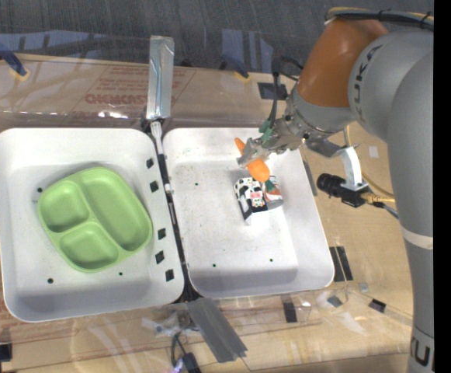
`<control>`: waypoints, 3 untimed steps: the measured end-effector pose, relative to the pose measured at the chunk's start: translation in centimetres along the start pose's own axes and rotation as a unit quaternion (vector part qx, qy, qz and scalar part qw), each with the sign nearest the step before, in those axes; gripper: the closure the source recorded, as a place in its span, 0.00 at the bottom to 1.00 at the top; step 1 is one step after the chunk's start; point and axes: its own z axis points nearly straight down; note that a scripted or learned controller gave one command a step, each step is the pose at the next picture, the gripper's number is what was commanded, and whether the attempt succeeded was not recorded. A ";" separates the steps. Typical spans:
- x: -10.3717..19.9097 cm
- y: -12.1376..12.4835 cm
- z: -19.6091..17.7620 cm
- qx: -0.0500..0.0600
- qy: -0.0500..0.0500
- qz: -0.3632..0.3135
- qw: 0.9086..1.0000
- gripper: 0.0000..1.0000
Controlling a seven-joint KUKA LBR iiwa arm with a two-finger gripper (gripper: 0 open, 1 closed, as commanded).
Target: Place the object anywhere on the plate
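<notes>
A green plate (pixel 93 217) with three compartments lies in the left bin (pixel 15 286). In the right bin (pixel 217 263) a small black-and-white patterned box (pixel 254 197) with red and green marks rests right of centre. A small orange thing (pixel 258 169) sits just above the box, touching its top edge. My gripper (pixel 262 148) hangs over the right bin's far part, right at the orange thing and just above the box. The wrist hides how the gripper meets the orange thing.
A raised divider (pixel 165 208) with black clips separates the two bins. The arm (pixel 365 61) reaches in from the right over the right bin's far right corner. Tape and clear sheeting lie on the bench around the bins.
</notes>
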 end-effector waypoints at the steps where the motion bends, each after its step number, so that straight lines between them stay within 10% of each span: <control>1: 0.0 0.0 0.0 0.000 0.000 0.000 1.000 0.00; 3: 13.8 6.4 2.3 0.000 0.000 -0.050 0.999 0.00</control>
